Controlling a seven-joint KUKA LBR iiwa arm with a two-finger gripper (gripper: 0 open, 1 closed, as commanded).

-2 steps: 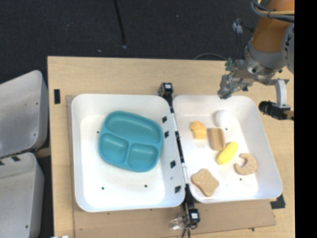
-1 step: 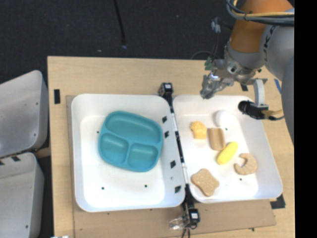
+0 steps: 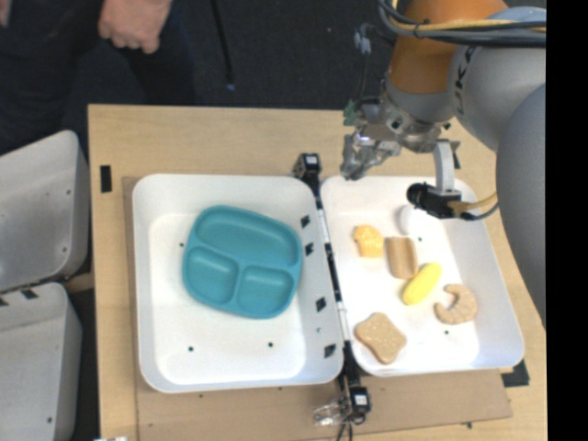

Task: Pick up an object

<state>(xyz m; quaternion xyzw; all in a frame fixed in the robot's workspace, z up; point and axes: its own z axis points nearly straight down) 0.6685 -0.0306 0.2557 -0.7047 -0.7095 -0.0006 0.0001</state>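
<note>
The end effector (image 3: 360, 165) hovers at the upper edge of the right bin (image 3: 487, 333); I cannot tell its opening. The toy foods, nearest the yellow piece (image 3: 368, 240), lie below it in the frame.

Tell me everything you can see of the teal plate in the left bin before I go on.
The teal plate is a rounded-corner square tray of matte, plastic-looking material, divided by raised ridges into three compartments: one long one along its far side and two smaller ones nearer the camera. It lies flat, right way up, turned slightly askew, around the middle of the left bin. Nothing lies in it. Only the bin floor touches it, and it is clear of the walls.
</note>
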